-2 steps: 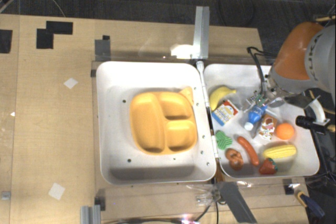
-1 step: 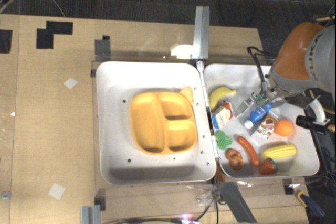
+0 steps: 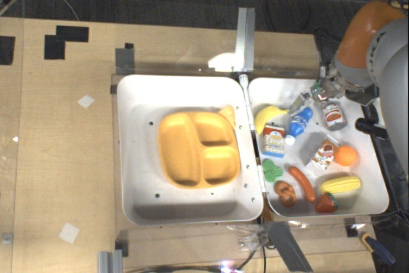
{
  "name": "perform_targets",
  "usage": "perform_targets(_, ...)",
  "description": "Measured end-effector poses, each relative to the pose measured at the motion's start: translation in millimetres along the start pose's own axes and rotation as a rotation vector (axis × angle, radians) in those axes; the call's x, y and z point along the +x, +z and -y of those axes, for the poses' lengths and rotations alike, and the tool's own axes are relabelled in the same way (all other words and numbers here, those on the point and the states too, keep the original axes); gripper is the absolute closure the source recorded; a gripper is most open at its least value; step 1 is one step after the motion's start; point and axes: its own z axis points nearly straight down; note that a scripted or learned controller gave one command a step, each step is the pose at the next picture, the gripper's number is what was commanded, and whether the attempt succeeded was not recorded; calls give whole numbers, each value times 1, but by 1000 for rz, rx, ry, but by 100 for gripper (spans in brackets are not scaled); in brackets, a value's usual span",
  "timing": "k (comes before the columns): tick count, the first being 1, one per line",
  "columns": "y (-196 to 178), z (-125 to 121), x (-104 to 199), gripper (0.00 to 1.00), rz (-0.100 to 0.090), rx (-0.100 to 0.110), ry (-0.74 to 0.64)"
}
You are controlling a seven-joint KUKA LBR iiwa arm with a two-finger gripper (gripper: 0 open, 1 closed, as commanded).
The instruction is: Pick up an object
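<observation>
Claw [image 3: 321, 90] is hovering at the right bin's [image 3: 382, 201] far edge, finger state unreadable; it's sitting nearest the small can [image 3: 333, 116], so descend centred, clear of the blue bottle [image 3: 300, 120].

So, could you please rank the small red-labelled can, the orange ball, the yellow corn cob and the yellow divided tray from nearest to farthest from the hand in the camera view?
1. Small red-labelled can, just below the hand at the right bin's far edge.
2. Orange ball, right side, mid-bin.
3. Yellow corn cob, near front edge.
4. Yellow divided tray, in the left bin.
</observation>
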Motion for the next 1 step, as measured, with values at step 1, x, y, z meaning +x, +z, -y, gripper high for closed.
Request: perform_targets(1,-91,11,-35,0,17,-17,-4)
